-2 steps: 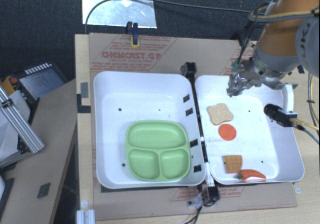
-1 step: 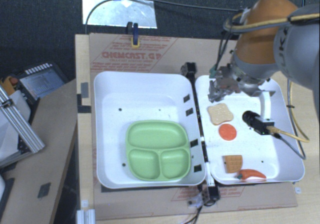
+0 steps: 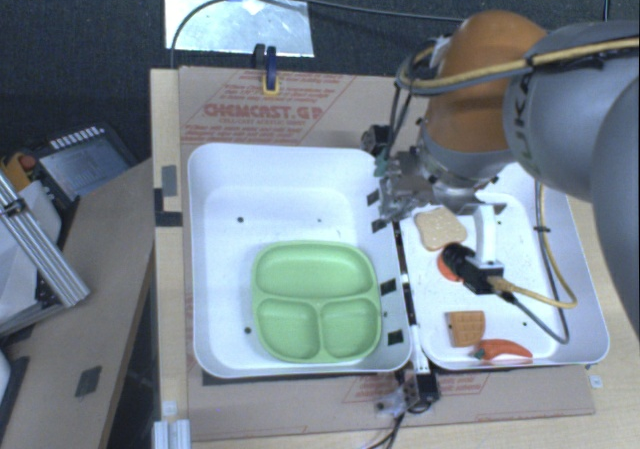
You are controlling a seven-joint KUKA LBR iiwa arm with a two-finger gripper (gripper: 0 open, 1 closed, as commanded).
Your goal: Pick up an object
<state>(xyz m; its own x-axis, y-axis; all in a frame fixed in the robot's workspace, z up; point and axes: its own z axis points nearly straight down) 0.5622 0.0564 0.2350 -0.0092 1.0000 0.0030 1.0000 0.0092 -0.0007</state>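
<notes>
— Bread slice (image 3: 441,228): is that taken as the object to be picked?

— It is judged the likeliest one. It lies flat in the right bin (image 3: 582,309), toward the far end, just beside the gripper (image 3: 398,192), which is seen low over the divider between the two bins. A square cracker (image 3: 465,327) and an orange carrot-like piece (image 3: 503,349) are also found in that bin, at its near end, well apart from the tool.

— Is anything held?

— Nothing is seen to be held. The tool end is largely hidden under the wrist, so whether it is open or closed cannot be told.

— Which step is in hand, then?

— The approach is judged to be in hand; no grasp is shown, and the task is counted as not yet done.

— What is called for next?

— A small shift toward the arm's side is needed, so that the slice is centred under the tool and the bin wall is cleared. A thin, flat piece is hard to pinch, so a low descent onto its edges is called for, then a straight lift. The green divided plate (image 3: 315,297) in the left bin (image 3: 230,197) need not be touched.
</notes>
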